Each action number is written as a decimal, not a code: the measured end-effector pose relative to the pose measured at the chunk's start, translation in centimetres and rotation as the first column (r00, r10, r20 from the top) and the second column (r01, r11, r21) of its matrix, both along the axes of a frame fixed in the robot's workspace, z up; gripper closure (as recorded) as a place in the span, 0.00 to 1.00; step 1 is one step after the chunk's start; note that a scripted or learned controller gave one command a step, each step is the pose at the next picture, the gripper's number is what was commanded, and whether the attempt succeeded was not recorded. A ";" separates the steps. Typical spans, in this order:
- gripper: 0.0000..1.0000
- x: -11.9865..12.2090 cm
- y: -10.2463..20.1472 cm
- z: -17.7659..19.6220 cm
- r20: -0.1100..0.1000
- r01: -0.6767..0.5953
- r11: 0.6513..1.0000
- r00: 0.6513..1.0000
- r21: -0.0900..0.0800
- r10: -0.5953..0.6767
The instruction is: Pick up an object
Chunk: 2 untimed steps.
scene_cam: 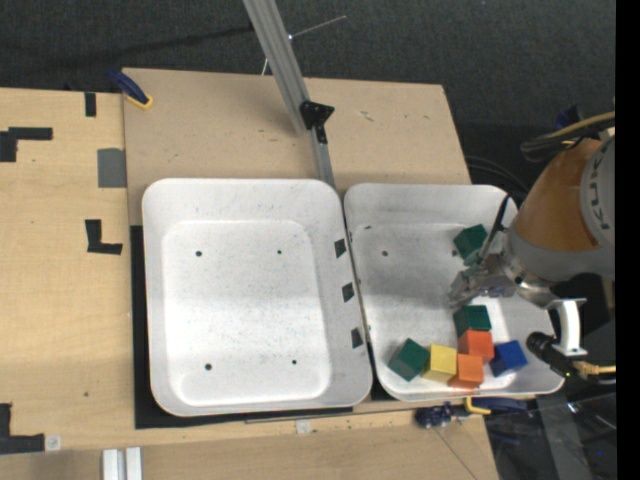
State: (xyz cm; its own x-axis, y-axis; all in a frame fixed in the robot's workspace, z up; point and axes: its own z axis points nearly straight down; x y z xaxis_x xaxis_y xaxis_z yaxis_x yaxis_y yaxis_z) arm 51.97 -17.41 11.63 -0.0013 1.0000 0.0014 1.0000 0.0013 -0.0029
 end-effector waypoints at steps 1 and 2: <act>1.00 0.6 0.9 5.7 0.007 -0.001 1.000 1.000 -0.002 0.001; 1.00 0.7 0.9 11.0 0.008 0.000 1.000 1.000 -0.003 0.000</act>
State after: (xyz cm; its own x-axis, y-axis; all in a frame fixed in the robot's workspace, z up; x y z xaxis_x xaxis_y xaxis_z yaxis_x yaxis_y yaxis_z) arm 52.68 -16.49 22.61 -0.0017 1.0000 -0.0017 1.0000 0.0017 0.0049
